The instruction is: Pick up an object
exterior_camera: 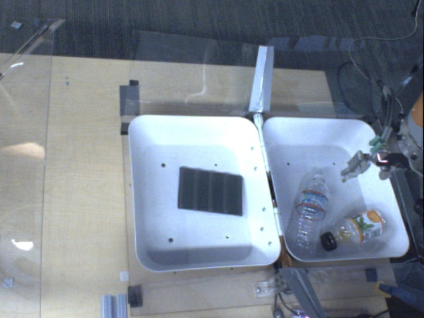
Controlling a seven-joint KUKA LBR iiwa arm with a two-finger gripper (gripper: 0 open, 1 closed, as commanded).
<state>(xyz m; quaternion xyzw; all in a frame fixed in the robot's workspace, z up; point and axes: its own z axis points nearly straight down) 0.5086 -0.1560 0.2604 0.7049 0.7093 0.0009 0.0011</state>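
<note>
Where the right bin [291, 144] lies bare, pincer [368, 164] above bottles [311, 207].

Smooth white plastic bins [142, 177], matt ribbed dark pad [211, 191], clear glossy plastic bottle [310, 214], pale wood-look bench [66, 177], metal gripper [368, 163].

clear water bottle [309, 212] lying in right bin [318, 134], orange-labelled juice bottle [354, 229] with black cap lying just beside it
</note>
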